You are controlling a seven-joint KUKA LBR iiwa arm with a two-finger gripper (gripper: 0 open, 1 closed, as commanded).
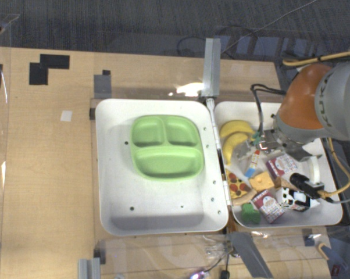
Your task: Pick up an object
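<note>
From the camera above, the bench (41,173) carries two shallow white bins next to each other. The left bin (114,214) holds one green divided plate (165,146), which lies flat near the middle of the bin, a little toward the far wall. The right bin (332,214) is crowded with small objects. Two yellow bananas (235,133) lie in its far left corner, touching each other. Below them there is a slice of pizza (238,188) against the left wall, and a yellow wedge like cheese (262,182) just beside it. A small box with a dark red and white print (267,204) lies near the front wall, with a green object (250,214) beside it in the front left corner. A black and white toy (291,197) lies to the right of the box. The grey arm (338,100) with its orange band comes in from the right, and the gripper (267,146) hangs over the middle of the right bin, close to the bananas. I cannot tell whether it is released or clenched, and no object is seen in its grasp.
</note>
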